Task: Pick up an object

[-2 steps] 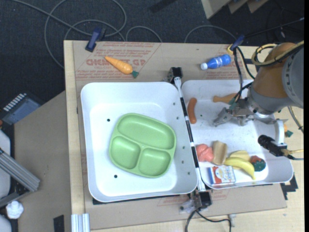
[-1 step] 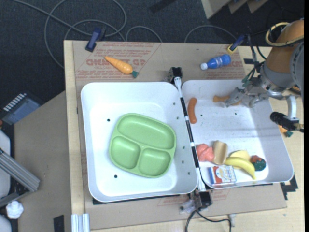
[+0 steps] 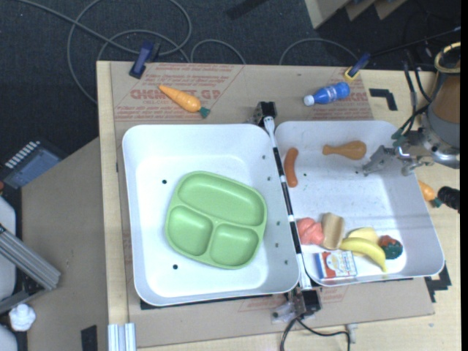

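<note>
Arm (image 3: 446, 101): one, entered from the right; cut off by the frame edge, so only the wrist end is seen.
Gripper (image 3: 374, 163): one, placed over the far right part of the right bin; whether it is open or closed cannot be told, and nothing is seen between its tips.
Bins: two, white and shallow, set side by side on the surface (image 3: 219, 86); left bin (image 3: 139, 196), right bin (image 3: 409, 218).
Green tray (image 3: 216, 218): one, three compartments, laid in the middle of the left bin.
Sausage (image 3: 292, 166): one, laid against the left wall of the right bin.
Drumstick (image 3: 345, 150): one, near the far edge of the right bin, just left of the gripper.
Near-edge cluster, right bin: one pink piece (image 3: 310, 231), one tan piece (image 3: 333, 229), one banana (image 3: 367, 246), one small carton (image 3: 338, 264); a dark green and red item (image 3: 392, 248) is partly hidden behind the banana and is hard to identify.
Carrot (image 3: 183, 99): one, on the surface beyond the left bin.
Blue bottle (image 3: 327, 94): one, lying on the surface beyond the right bin.
Orange item (image 3: 427, 191): one, outside the right wall of the right bin; too small to identify.
</note>
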